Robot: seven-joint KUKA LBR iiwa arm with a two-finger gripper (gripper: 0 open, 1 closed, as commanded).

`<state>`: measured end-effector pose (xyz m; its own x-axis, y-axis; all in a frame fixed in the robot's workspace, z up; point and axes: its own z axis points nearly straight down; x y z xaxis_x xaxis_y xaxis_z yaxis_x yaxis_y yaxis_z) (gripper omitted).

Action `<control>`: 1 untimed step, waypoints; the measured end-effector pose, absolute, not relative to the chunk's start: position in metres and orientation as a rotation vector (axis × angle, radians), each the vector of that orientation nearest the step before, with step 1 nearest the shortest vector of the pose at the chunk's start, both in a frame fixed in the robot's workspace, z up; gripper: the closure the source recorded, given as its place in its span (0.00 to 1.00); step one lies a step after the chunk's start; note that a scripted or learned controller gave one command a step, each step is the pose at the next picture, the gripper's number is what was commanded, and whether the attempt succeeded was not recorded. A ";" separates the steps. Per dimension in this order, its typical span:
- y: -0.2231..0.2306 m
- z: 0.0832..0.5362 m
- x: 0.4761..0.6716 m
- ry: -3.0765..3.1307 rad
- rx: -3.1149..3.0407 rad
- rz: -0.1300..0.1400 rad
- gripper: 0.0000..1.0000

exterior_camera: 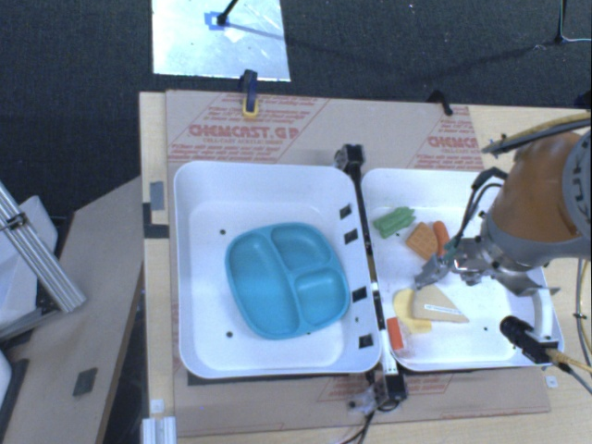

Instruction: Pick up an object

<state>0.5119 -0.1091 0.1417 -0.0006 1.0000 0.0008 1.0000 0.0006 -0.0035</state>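
Note:
The right bin [421, 185] holds several small toy foods. A green piece [394, 220] lies at its upper left, with an orange waffle-like square [423, 240] and a red-orange stick [441, 233] beside it. Lower down, a pale yellow wedge [440, 305] rests next to a yellow lump [404, 302]. An orange-red stick [396, 333] lies along the bin's left wall. My gripper [433, 271] hangs low between the waffle square and the wedge, just above the wedge's top edge. I see nothing lifted in it.
The left bin [199, 276] holds a blue divided plate [287, 278]. A black clipped divider [363, 248] runs between the bins. My arm's orange band [546, 188] covers the right bin's right side. Cardboard lies under both bins.

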 end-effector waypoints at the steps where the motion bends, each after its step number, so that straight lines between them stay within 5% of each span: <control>1: -0.109 0.089 0.511 -2.220 -2.218 0.002 0.00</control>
<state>0.5115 -0.1087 0.0893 -0.0011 1.0000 0.0011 1.0000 0.0011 -0.0033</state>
